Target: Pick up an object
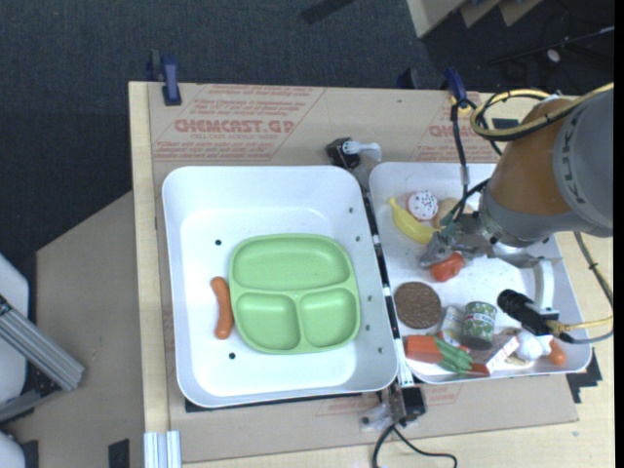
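My gripper [441, 253] is low in the right bin [485, 283], near its middle. A small red piece [448, 268] lies right under its tip, touching or nearly so; whether it is gripped I cannot tell. A yellow banana [407, 221] and a white ball [423, 205] lie just behind it. In front are a brown disc [418, 303], a green can [479, 321], an orange carrot [423, 346] and a green vegetable [453, 357].
The left bin [185, 261] holds a green divided plate [292, 292] with an orange sausage [222, 307] beside it on the left. A white egg-like thing [531, 344] and a small orange piece [556, 355] sit in the right bin's front right corner.
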Controlling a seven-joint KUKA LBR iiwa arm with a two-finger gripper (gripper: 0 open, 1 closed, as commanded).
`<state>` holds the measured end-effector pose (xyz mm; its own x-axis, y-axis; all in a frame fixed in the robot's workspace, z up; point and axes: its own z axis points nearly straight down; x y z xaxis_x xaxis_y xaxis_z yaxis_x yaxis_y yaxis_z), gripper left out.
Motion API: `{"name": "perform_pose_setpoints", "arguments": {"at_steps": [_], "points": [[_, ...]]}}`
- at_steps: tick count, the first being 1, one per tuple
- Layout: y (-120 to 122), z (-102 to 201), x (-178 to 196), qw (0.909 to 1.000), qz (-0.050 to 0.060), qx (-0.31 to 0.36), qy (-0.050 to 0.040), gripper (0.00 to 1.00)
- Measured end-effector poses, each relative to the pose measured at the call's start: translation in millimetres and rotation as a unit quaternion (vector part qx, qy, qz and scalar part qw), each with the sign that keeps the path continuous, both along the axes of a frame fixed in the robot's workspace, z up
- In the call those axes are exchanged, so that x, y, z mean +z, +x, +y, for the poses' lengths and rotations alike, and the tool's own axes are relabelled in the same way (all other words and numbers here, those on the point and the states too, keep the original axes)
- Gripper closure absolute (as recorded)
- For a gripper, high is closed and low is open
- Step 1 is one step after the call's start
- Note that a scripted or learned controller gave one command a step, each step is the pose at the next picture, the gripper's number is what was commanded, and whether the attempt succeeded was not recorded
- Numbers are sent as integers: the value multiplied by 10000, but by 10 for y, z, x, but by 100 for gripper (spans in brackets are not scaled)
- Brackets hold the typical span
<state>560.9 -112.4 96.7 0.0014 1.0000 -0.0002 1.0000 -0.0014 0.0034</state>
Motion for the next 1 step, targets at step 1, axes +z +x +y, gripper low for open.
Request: {"name": "perform_pose_setpoints", "arguments": {"at_steps": [1], "points": [[553, 877, 972, 10000, -57, 64, 16, 100]]}}
